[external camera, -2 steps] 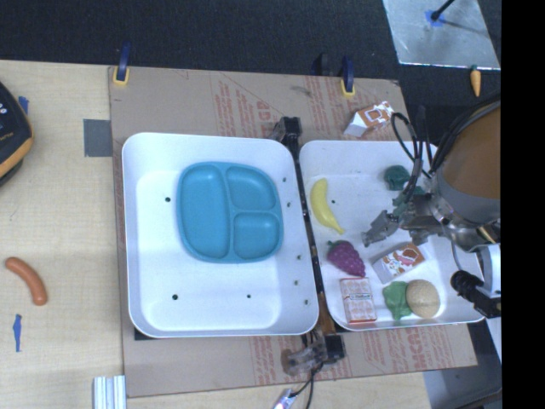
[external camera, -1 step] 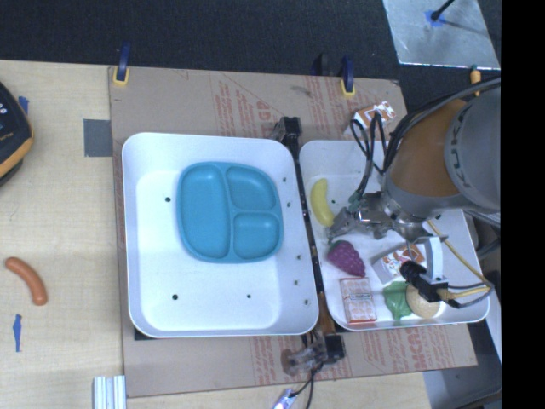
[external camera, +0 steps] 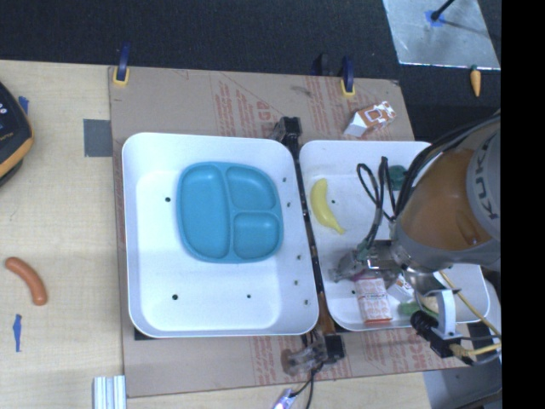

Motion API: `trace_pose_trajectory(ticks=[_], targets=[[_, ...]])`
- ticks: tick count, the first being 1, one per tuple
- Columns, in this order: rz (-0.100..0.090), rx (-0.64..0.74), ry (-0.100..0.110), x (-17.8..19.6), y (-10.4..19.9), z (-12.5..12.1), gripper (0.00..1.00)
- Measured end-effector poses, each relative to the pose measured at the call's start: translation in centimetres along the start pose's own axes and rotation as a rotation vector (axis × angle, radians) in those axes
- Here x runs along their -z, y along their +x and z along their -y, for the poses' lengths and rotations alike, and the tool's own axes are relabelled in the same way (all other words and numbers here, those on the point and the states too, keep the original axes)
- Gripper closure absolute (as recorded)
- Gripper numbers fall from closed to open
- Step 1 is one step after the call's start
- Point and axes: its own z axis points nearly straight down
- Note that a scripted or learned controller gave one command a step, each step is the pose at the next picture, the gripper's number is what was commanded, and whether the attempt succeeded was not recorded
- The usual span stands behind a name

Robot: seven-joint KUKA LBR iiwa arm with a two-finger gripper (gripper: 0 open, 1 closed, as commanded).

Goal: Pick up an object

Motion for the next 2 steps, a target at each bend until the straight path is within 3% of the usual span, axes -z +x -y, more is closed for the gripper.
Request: trace_pose_trajectory(ticks=[1, 2], targets=[[0.002, 0.005, -0.003, 1.1, -0.1, -0.1, 1.00], [-0.001, 0.001, -0.004, 10.1, 9.5, -5.3, 1.00]])
